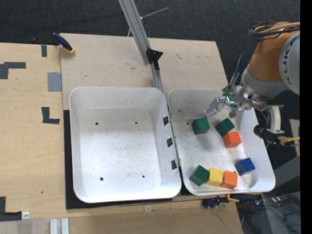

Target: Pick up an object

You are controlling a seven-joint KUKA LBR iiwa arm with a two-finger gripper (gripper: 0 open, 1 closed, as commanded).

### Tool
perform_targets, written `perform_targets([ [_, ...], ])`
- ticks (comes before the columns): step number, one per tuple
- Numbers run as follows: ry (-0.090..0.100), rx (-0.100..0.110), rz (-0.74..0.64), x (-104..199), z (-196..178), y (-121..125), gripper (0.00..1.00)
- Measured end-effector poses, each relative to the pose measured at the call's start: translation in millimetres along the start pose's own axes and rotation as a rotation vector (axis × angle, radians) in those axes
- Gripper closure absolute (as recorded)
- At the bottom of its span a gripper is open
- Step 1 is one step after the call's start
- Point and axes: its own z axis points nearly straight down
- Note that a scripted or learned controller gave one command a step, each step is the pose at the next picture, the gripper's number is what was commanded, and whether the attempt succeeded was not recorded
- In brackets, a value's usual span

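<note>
Reading from the left, the bench (29, 130) carries a few grey tape marks, and the left bin (78, 179) sits on it with its speckled white floor offering plenty of free room. A slanted metal rail (139, 28) runs down from the top to the wall the two bins share.

Past that wall, the right bin (185, 106) holds every block. Two green blocks lie in its upper half: the left green block (200, 126) and the right green block (224, 126), near each other with a small gap between. An orange block (232, 139) touches the lower right corner of the right green one. Lower down, a blue block (244, 165) rests near the right rim. Along the front wall a row of three sits pressed together: a green block (199, 175), a yellow block (214, 176) and a second orange block (229, 179).

The tool (222, 106) hangs just above the upper pair of green blocks, with nothing seen between its fingers; whether they are spread or closed I cannot tell. So the pick looks not yet done: descent, closing and lifting all remain.

For room, the left green block stands freest, with bare floor to its left and below. The front row is hemmed by the wall and by its neighbours.
</note>
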Motion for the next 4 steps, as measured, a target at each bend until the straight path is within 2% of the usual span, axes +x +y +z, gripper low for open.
perform_targets([
  [1, -0.001, -0.005, -0.002, 0.0, -3.1, 1.2, 0.0],
  [2, -0.001, 0.002, -0.001, 8.3, 58.6, -1.7, 0.0],
  [3, -0.002, -0.001, -0.001, 9.1, 106.6, -2.8, 0.0],
  [4, -0.001, -0.003, -0.002, 9.7, 94.3, -2.1, 1.0],
])
